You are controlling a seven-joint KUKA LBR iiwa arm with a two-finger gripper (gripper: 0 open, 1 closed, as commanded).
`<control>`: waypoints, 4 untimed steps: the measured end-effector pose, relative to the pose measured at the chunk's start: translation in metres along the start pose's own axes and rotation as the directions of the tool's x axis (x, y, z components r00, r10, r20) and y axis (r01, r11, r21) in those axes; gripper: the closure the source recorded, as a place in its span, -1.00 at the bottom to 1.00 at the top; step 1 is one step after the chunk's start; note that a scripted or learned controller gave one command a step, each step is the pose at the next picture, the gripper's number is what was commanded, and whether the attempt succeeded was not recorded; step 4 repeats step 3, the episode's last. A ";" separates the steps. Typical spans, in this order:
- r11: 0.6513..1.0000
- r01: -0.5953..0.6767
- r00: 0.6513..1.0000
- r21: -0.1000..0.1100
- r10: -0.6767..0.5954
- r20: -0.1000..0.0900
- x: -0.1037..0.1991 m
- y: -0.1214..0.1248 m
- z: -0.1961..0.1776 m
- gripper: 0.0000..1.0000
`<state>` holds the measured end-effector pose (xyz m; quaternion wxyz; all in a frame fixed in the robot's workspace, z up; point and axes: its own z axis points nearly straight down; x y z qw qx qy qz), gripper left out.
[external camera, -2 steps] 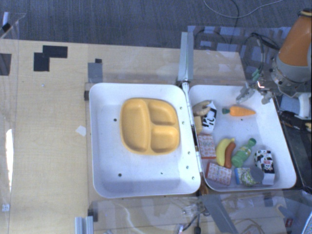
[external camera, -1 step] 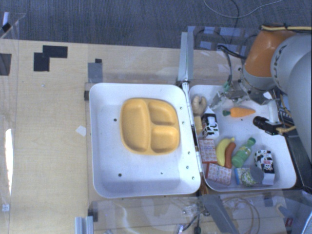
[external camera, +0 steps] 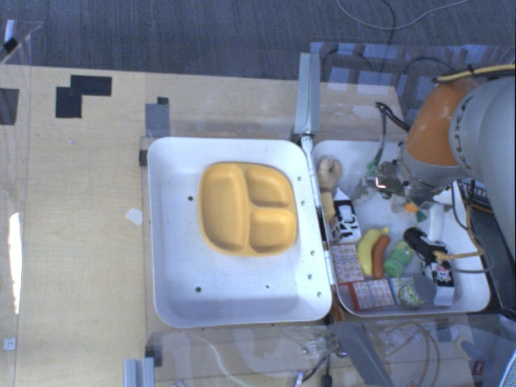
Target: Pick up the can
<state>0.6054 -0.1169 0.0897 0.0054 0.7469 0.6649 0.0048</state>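
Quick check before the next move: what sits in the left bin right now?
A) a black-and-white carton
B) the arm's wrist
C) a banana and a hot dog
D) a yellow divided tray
D: the yellow divided tray lies alone in the left bin, while the arm hangs over the cluttered right bin.

No legible text; print on cartons (external camera: 372, 293) too small to read.
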 end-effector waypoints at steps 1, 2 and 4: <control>0.970 -0.245 0.970 0.000 0.245 -0.001 -0.018 -0.044 -0.001 -1.00; 0.945 -0.328 0.945 0.003 0.328 0.002 -0.005 -0.027 0.000 -1.00; 0.637 -0.771 0.637 0.006 0.771 0.009 -0.057 0.007 -0.055 -1.00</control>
